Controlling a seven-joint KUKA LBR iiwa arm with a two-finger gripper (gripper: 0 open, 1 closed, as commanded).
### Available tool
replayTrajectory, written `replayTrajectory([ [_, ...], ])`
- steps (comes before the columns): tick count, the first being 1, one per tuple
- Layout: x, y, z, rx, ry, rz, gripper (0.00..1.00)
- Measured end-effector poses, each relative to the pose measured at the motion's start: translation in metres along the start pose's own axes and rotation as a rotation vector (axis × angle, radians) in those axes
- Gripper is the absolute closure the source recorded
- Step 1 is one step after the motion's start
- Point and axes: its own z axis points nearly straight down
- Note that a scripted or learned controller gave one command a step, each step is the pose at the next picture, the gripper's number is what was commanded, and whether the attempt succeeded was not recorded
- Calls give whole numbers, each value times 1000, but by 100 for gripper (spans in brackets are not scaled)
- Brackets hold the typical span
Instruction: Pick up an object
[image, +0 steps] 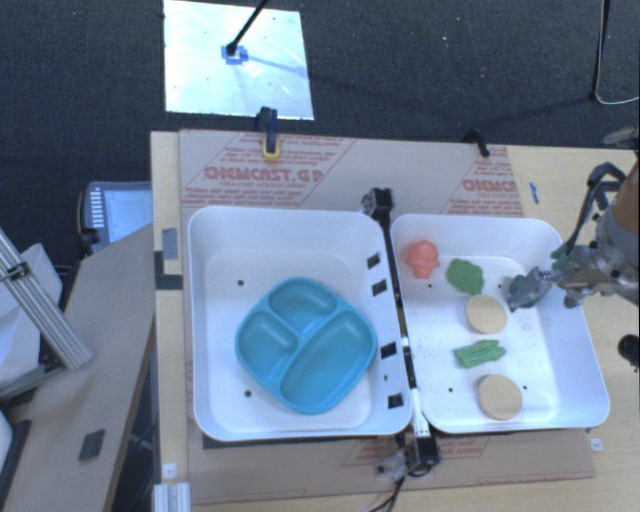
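The right bin holds a pink-orange toy at its back left, a dark green piece beside it, a tan round disc, a light green piece and a second tan disc near the front. My gripper hangs over the right bin, just right of the upper tan disc and the dark green piece. Nothing shows between its tips.
The left bin holds a blue divided plate. A black clipped divider runs between the bins. The arm enters from the right over the right bin's edge. A grey plate lies on the floor behind the bench.
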Motion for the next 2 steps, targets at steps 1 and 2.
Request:
replayTrajectory([
  [1, 1, 2, -7, -12, -2, -4, 0],
  [2, 2, 1, 54, -12, -2, -1, 0],
])
